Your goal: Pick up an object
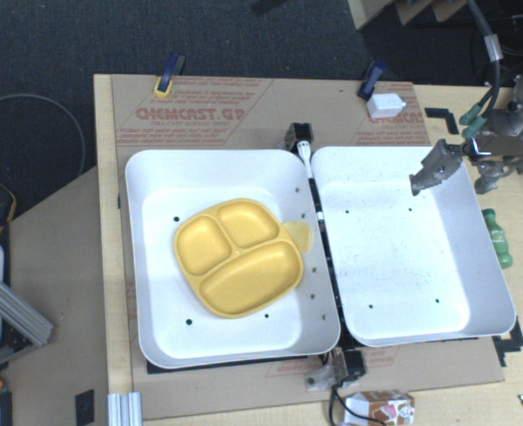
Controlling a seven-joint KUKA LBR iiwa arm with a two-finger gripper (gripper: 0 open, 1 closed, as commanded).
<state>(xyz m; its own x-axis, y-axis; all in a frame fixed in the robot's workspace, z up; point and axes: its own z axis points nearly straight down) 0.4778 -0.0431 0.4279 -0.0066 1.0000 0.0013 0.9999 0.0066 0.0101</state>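
1. Early in the pick, by the look of things: claw [456, 169] hanging over the far right corner of the right bin [403, 327], nothing between its fingers.
2. Fingers spread apart, one dark finger [431, 169] slanting down toward the bin floor, the other [492, 177] near the bin's right wall.
3. Only thing to grab: a yellow plate [237, 256], well off to the left of the claw and nearer the camera, lying flat in the left bin [154, 327].
4. Next move, as a guess: a long sideways reach across the ridge between bins, then down onto the plate's rim.
5. Plate smooth, rounded, moulded plastic, split into three shallow hollows; probably slippery and wide, so an edge grip likely better than a grab across the top.
6. Bins glossy white, shallow, rounded at the corners, dotted with small dark holes.
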